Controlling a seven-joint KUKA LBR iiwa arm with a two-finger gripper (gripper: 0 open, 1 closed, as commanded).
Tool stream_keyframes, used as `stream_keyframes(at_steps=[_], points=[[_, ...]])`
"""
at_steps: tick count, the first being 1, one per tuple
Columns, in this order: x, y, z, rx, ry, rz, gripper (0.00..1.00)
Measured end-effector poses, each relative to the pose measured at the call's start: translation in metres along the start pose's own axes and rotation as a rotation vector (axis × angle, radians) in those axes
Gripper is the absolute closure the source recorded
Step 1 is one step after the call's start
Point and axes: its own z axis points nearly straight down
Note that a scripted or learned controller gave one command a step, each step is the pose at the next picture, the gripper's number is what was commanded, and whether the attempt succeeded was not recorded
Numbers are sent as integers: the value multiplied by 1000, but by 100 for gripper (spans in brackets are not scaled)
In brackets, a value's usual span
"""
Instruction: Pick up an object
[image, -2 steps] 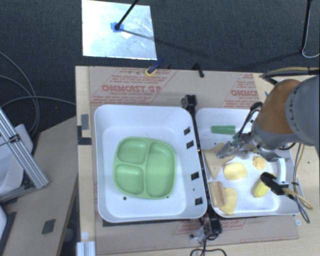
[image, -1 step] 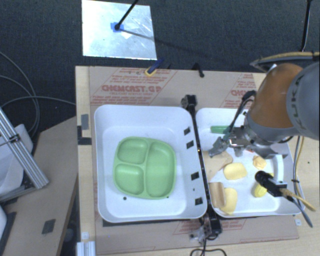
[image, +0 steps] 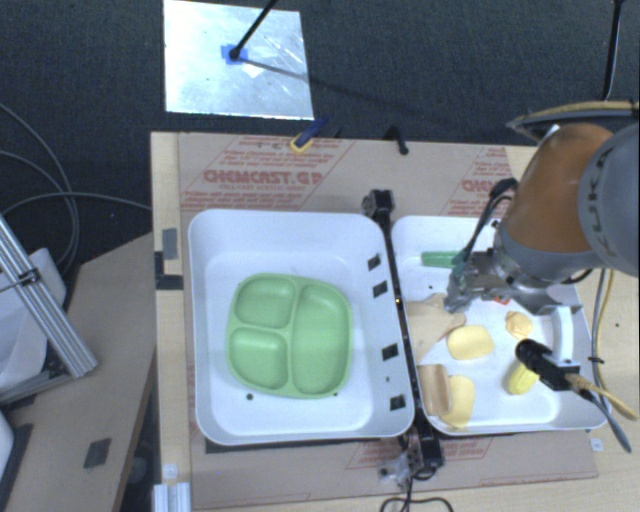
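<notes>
Green plastic, a divided plate (image: 290, 335) lies in the left bin (image: 215, 250), well apart from the arm. In the right bin (image: 420, 232), a small green piece (image: 438, 259) sits near the far wall. Yellow food pieces are scattered across the floor, with one yellow piece (image: 470, 343) just beside the gripper (image: 460, 296), which hangs low. I cannot tell whether the gripper is released or clenched, and nothing shows in its grasp. As I judge it, the pick is not yet made: seizing a piece and lifting it remain.
</notes>
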Motion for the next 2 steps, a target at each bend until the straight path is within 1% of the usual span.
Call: stream_keyframes(at_steps=[1, 2], points=[[65, -48, -34, 4, 3, -4, 100], [118, -48, -53, 3, 2, -3, 100]])
